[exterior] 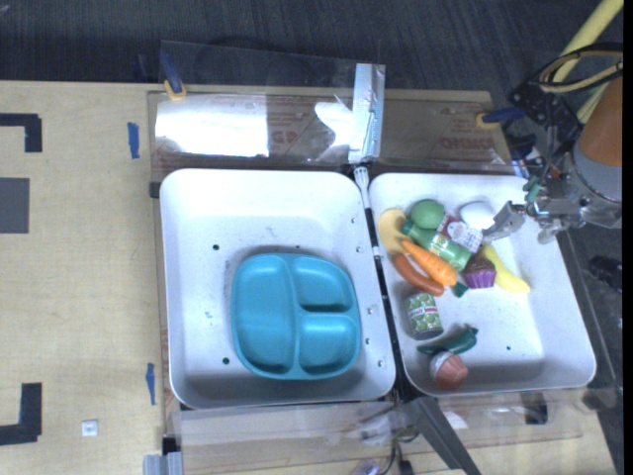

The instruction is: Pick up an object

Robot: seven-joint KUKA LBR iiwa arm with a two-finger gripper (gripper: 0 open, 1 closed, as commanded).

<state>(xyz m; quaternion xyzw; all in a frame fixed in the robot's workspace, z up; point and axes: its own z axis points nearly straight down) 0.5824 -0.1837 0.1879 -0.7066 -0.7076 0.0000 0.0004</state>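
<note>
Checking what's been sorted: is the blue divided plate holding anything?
Empty: the blue divided plate shows bare compartments; the toys lie in the right bin.

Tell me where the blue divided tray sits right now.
In the camera view, the blue divided tray lies in the left bin, toward its lower middle, apart from the toy food piled in the right bin.
</note>
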